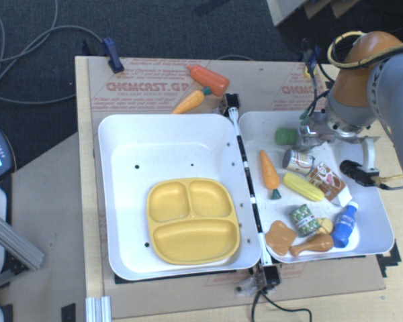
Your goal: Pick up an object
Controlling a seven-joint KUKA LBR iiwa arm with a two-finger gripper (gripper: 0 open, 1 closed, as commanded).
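Observation:
My gripper (309, 135) reaches down into the far part of the right bin (379, 210). It hangs just right of a green round piece (285, 137) and just above a small silver can (298, 159) lying on its side. Nothing shows between the gripper and either of them. In the same bin lie an orange carrot (269, 172), a yellow corn cob (303, 187), a red and white packet (326, 180), a green can (303, 219), a blue bottle (346, 224) and a brown drumstick (301, 241).
The left bin (121, 146) holds a yellow divided plate (191, 219). Behind the bins, on the cardboard, lie a red-orange toy vegetable (209, 78) and a small carrot (190, 101). A blue clamp (112, 54) grips the board's far left edge.

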